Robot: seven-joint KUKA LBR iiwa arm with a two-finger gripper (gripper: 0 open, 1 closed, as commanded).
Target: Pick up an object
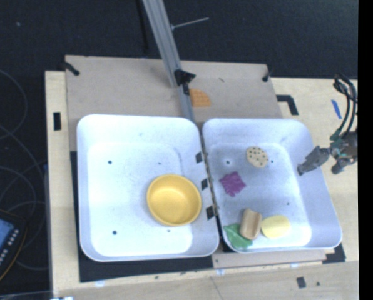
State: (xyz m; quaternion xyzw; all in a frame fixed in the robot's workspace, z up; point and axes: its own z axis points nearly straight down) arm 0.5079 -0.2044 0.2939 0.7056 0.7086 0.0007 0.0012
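Note:
The right bin [318,199] holds a round speckled cookie [256,156], a purple lumpy piece [232,183], a tan cylinder [250,224], a pale yellow oval [275,227] and a green piece [235,237] tucked under the cylinder in the front left corner. A yellow bowl [173,200] sits upright in the left bin [99,167]. My gripper [326,162] hovers over the right bin's right rim, well right of the cookie. It is open, with nothing between its fingers.
A grey metal post [164,42] slants up from the bins' shared back edge. An orange patch [199,98] lies on the board behind the bins. Cables hang at the far right by the arm.

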